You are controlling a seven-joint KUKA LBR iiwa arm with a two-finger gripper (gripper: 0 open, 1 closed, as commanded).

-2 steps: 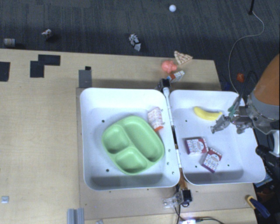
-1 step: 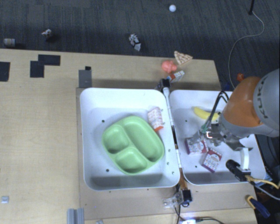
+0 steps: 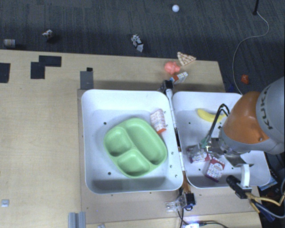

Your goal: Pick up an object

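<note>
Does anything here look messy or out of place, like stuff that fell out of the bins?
Yes. A pink lump and a tan wedge-shaped piece lie on the bench beyond the bins, and a few small bits, including a white ball, sit on the dark floor. In the left bin, the green divided tray lies askew.

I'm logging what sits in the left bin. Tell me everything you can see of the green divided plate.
The green divided plate is pale green with a smooth, plastic-looking surface, rounded corners and three compartments: one long section on its right side and two smaller ones on the left and bottom. It lies flat, turned at a slant, near the middle of the left white bin. Nothing lies in its compartments. A small white packet with an orange end rests at its upper right rim, apparently touching it.
</note>
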